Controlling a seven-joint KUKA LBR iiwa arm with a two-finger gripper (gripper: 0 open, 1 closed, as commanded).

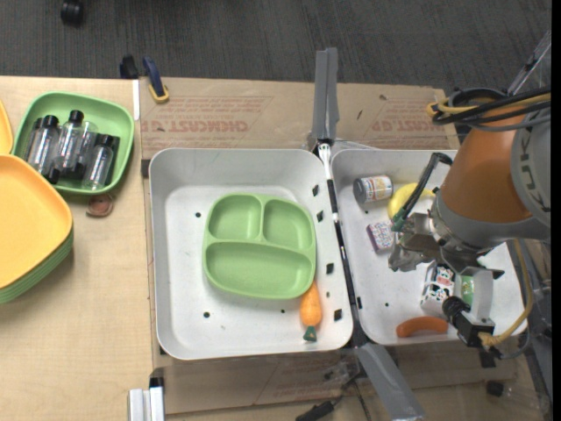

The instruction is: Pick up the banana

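In the right-hand shallow white bin [377, 327], the curved yellow banana [401, 200] lies partly under the grey and orange arm [491, 191], its visible end pointing toward the small silver can [374, 188]; its long axis cannot be judged. The brown cardboard-covered surface [237, 117] stands on dark grey carpet [263, 16]. The jaws [410, 251] are obscured, so I cannot tell their state.

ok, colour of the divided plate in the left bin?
Light green. The divided plate lies in the left bin, clearest in the camera view.
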